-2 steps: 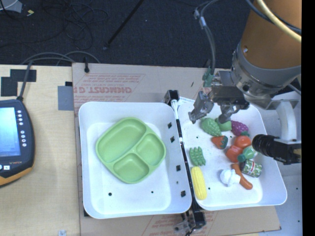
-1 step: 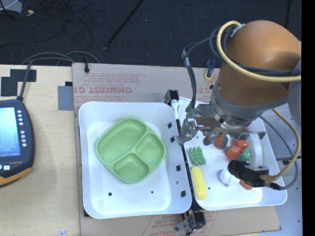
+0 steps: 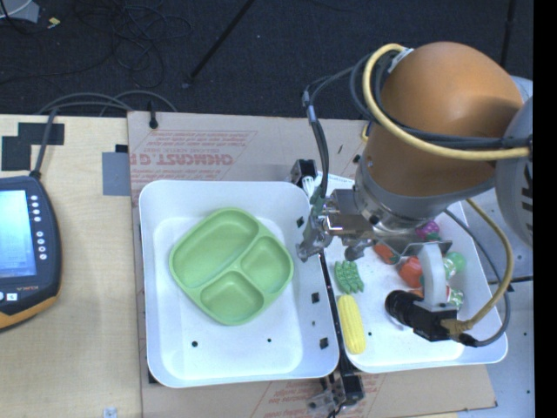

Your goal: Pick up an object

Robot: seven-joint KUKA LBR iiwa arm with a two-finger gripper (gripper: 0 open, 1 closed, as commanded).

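Camera view: gripper is seen spread, nothing pinched. Green toy veg is placed just below-right of gripper, in right bin. Corn cob is set further below gripper, long axis aimed approx. at it.

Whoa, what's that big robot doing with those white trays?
The grey and orange robot arm reaches in from the right, its hand hanging where two shallow white bins meet. The left bin holds a green divided plastic plate; the right bin holds small toys, like a yellow toy corn cob. It doesn't seem to have picked anything up yet.
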